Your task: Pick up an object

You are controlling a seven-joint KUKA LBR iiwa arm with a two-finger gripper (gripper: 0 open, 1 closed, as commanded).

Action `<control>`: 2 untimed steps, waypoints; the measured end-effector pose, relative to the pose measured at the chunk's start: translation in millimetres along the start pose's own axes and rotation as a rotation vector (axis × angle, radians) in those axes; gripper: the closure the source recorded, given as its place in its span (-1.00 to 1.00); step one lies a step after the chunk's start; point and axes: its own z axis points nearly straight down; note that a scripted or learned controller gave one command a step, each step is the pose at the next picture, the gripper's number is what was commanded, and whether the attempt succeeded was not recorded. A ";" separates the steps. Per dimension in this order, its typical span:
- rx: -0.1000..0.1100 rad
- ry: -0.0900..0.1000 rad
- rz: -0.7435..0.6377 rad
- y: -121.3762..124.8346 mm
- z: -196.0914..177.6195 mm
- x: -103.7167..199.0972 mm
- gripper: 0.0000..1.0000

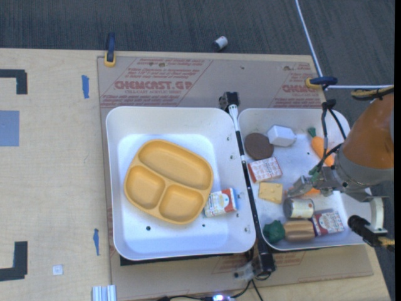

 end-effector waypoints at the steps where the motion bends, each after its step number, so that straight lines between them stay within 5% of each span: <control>1: -0.005 -0.002 0.000 1.6 -10.3 -0.1 1.00; 2: -0.004 -0.002 0.000 1.5 -10.2 -0.1 -1.00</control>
